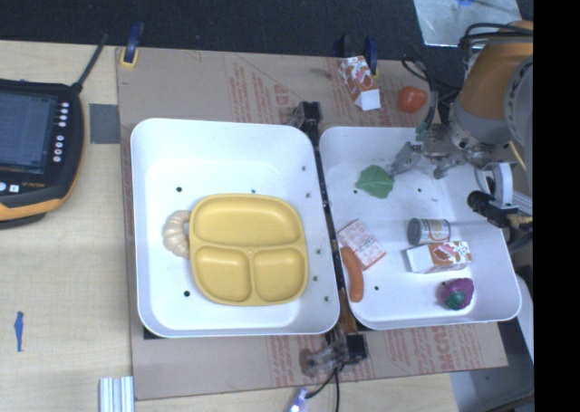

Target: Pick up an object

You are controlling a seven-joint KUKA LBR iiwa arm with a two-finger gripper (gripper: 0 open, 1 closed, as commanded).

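Gripper (424,158) hovers low in the right bin's (507,311) far part, fingers spread, nothing between them. One green leaf (374,181) lies just to its left, nearest. Also in that bin: one can (427,231), two cartons (439,256), one carrot (352,274), one purple fruit (457,292).

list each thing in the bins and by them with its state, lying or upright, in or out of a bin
yellow tray: flat, left bin
can: on its side, right bin
juice carton: lying flat, right bin
sausage: lying by the right bin's left wall
small carton: upright, outside the bins
gripper: over the right bin
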